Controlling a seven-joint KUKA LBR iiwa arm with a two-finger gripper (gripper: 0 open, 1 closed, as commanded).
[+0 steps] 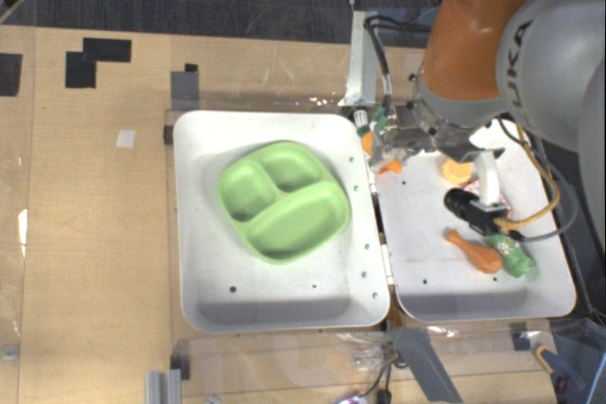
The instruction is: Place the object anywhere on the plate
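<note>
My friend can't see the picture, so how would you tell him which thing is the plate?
Look down at the two white bins side by side and pick the left bin. The plate lies in its middle. It is bright green, rounded, and split into three compartments, while the small toys lie in the right bin.

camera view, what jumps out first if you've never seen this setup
The bright green plate, three compartments and nothing on it, sits in the left bin. The grey arm's orange band looms over the right bin, where small toys cluster, among them an orange one beside a green piece.
</note>
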